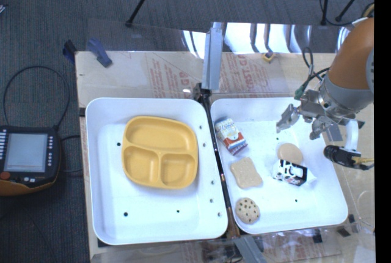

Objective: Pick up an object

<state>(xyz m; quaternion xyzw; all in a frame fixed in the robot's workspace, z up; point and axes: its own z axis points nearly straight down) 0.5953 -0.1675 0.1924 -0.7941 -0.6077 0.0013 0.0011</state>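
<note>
Nearest the worktop's front edge, a cookie (pixel 247 210) is lying in the right bin (pixel 339 210); behind it are sitting toast (pixel 245 172), a black-and-white packet (pixel 289 172) and a carton (pixel 231 136), labels unreadable. Beyond, the gripper (pixel 303 122) is hovering wide, holding nothing.

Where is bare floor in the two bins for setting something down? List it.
Left bin: a free strip along its near edge, below the yellow tray. Right bin: free near corner, right of the cookie. Crowded: the middle, where milk carton, toast, black-and-white packet and tool cluster.
</note>
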